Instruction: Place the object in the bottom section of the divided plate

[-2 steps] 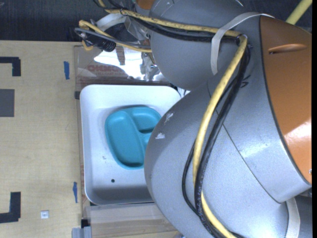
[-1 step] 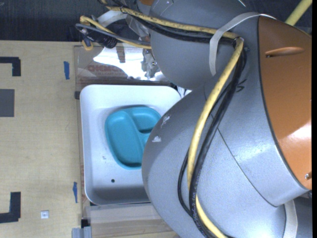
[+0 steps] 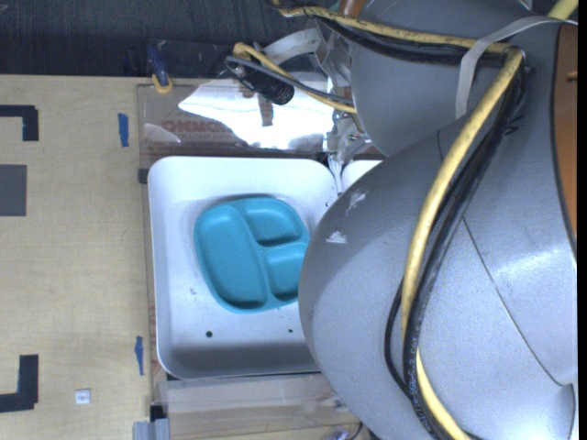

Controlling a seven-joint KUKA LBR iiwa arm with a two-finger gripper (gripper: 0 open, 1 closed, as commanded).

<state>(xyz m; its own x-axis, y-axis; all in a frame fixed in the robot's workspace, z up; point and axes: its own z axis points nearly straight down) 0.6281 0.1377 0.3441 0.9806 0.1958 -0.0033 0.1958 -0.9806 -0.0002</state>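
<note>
Pale wood bench [image 3: 73,246] fills the left side, w/ black angle marks and bits of blue tape on it. To its right sits a shallow white bin [image 3: 174,337], rounded corners, rim bright under the light. Inside the bin, approx. centre, lies the blue divided plate [image 3: 240,255]: one large section on the left, two smaller ones on the right w/ a raised ridge between them. All visible sections look bare. Right edge of the plate is hidden behind the grey arm [image 3: 459,273].

Arm is huge in the foreground, covering the right half of the view incl. most of the second bin [image 3: 362,167], of which just a white sliver shows. Yellow & black cables [image 3: 431,236] run along its casing. Gripper is hidden by the arm's own bulk, so can't tell its state.

Object to be placed: can't pick it out anywhere; no loose item on the plate or on the bin floor around it.

Behind the bin, shiny clear sheeting [image 3: 229,122] catches glare.
</note>
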